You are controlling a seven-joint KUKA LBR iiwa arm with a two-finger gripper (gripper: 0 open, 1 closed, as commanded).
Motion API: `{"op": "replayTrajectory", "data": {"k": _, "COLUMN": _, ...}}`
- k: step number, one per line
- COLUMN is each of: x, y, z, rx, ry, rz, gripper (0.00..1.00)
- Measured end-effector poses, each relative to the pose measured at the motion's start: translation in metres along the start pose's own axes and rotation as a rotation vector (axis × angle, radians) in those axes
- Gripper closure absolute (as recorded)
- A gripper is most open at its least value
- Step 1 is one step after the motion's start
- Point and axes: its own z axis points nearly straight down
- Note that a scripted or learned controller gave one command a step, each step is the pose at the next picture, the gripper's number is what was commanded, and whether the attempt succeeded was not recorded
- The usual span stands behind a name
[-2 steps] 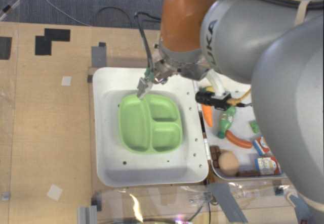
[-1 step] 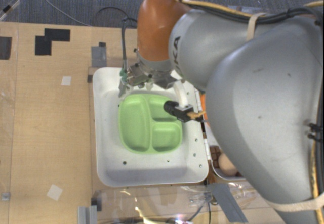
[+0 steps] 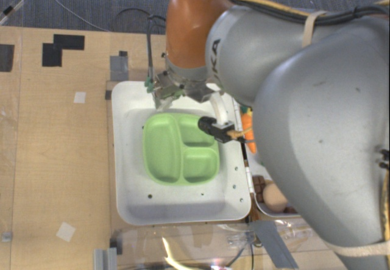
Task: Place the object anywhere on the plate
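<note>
Grey arm (image 3: 317, 110) hides jaws' grip above plate (image 3: 164, 153); orange object (image 3: 247, 124), perhaps carrot, lies beside.

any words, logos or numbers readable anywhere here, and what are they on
"KA": dark letters, turned sideways, on the grey arm below the orange band; the rest of the word curves out of sight.
Green plate and white bin: no text.
Black blocks on the bench: plain shapes, not letters.
</note>
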Motion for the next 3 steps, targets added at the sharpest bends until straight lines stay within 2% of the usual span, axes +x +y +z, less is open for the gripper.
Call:
{"op": "replayTrajectory", "data": {"k": 1, "x": -0.037, "y": -0.059, "z": -0.184, "rx": -0.007, "ry": -0.002, "rz": -0.320, "gripper": 1.00}}
{"op": "replayTrajectory", "data": {"k": 2, "x": -0.066, "y": -0.146, "z": -0.102, "rx": 0.010, "ry": 0.002, "rz": -0.436, "gripper": 1.00}}
{"op": "replayTrajectory", "data": {"k": 3, "x": -0.064, "y": -0.145, "z": -0.104, "rx": 0.005, "ry": 0.002, "rz": -0.439, "gripper": 0.00}}
